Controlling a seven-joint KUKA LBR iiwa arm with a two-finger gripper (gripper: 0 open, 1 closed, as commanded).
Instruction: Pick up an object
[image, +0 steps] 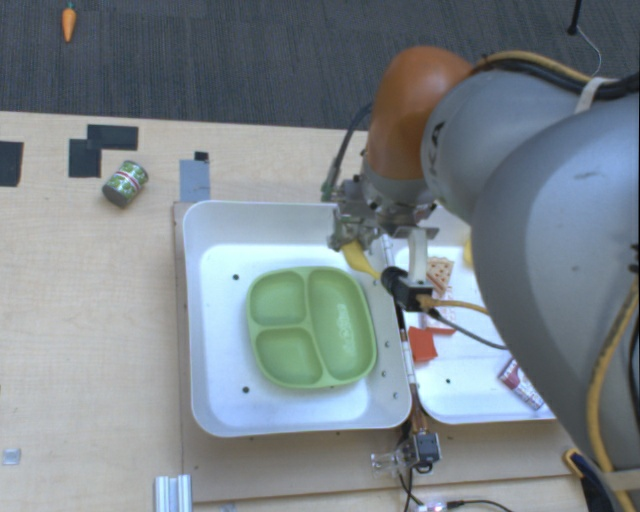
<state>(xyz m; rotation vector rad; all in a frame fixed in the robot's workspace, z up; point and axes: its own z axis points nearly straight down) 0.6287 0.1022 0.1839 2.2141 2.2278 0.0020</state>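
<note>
Green plastic is what stands out in the camera view: a divided plate (312, 328) with three compartments is seen lying flat in the left white bin (215, 300), a little toward that bin's right side. All places below are given relative to this plate. Up and to the right of it, at its upper right corner, the gripper (357, 243) is seen hanging from the grey arm (540, 210), whose orange band (410, 105) sits directly above the wrist. A yellow object (358, 260), possibly a banana, is seen just beneath the gripper, beside the plate's upper right rim; whether it is clamped or merely lies under the tool cannot be told, and the gripper's state cannot be told either. Right of the plate, past the shared wall of the two bins, the right white bin (470, 395) is partly covered by the arm. In it a red piece (424, 346) is seen level with the plate's middle, a small patterned packet (438, 272) lies farther up, and a red and white wrapper (522, 385) lies farther right and lower. Far up and to the left of the plate, on the wooden bench (80, 330), a small green can (125, 184) is seen on its side near black tape patches (103, 147). On the dark carpet beyond, a small orange carrot toy (68, 22) is seen.
</note>
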